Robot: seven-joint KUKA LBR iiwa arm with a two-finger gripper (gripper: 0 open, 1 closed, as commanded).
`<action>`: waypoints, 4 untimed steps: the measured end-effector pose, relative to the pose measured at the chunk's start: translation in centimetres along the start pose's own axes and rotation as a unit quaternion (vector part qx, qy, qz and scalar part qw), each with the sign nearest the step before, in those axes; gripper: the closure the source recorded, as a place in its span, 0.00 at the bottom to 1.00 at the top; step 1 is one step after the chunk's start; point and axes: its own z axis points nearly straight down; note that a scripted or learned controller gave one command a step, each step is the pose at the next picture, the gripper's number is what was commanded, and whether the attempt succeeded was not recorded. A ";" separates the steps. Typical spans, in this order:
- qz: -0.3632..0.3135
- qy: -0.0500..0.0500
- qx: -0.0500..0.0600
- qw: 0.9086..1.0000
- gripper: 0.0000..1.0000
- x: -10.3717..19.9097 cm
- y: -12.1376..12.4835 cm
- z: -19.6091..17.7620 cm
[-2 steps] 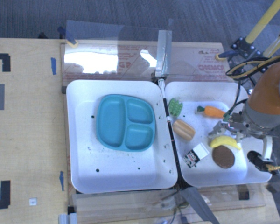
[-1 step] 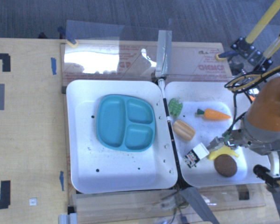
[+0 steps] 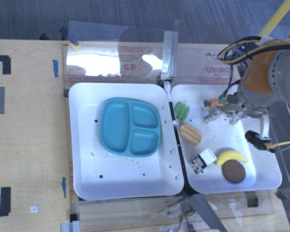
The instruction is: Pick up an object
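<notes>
Two white bins; one blue tray, green toy, bread roll, banana, brown disc, small box.

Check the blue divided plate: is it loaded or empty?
Empty. The blue divided plate lies flat in the left bin, all three compartments showing bare blue.

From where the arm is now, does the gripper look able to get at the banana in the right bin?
Probably yes. The gripper hangs over the right bin, and the banana lies uncovered on top, though the brown round piece touches it and could crowd the fingers.
</notes>
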 end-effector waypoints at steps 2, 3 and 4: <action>-0.072 -0.001 0.002 0.997 0.00 -0.3 -0.3 0.0; -0.072 -0.001 0.002 0.997 0.00 -0.2 -0.3 0.0; -0.072 -0.001 0.000 0.997 1.00 -0.3 -0.1 -1.1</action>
